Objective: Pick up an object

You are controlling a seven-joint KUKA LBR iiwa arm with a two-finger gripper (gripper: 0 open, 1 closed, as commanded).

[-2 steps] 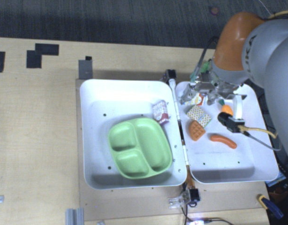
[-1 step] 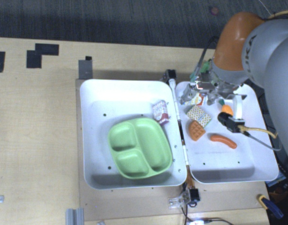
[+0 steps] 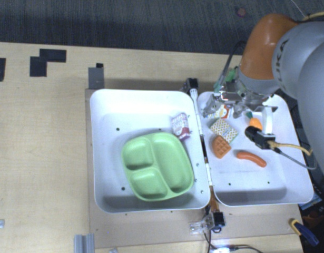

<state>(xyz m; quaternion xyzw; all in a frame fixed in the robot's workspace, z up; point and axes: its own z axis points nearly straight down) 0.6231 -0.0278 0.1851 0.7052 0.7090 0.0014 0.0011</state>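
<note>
1. Over the far left of the right bin [image 3: 256, 194] hangs the tool [image 3: 227, 108]; its opening and hold cannot be told.
2. Just below lie a checkered packet [image 3: 225, 129] and a waffle [image 3: 221, 147]; the sausage [image 3: 251, 158] runs left-right.
3. The left bin [image 3: 106, 157] holds a green plate [image 3: 157, 165].

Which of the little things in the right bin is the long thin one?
The orange-red sausage, lying flat by itself. The orange waffle piece and the checkered piece near it are short and blocky.

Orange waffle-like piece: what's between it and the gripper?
In the camera view, a pale checkered square lies between the gripper and the orange waffle-like piece.
</note>
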